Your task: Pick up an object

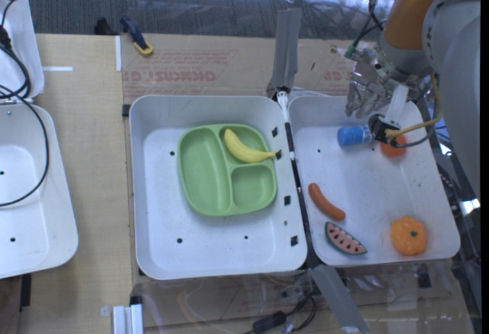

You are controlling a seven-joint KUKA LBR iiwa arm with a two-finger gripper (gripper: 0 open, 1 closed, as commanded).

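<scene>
My gripper (372,112) hangs over the back of the right bin (367,179), at the end of the grey arm with the orange band. Just below it lies a small blue cylinder (352,135), very close to the gripper's tip; I cannot tell whether they touch. A red-orange item (393,144) lies right beside it, partly hidden by the gripper. Further forward in the same bin are a brown sausage (327,201), a watermelon slice (345,239) and an orange pumpkin (408,235).
The left bin (153,195) holds a green divided plate (226,169) with a yellow banana (246,147) in its back compartment. A raised divider (286,57) stands between the bins at the back. Cables trail from the wrist on the right.
</scene>
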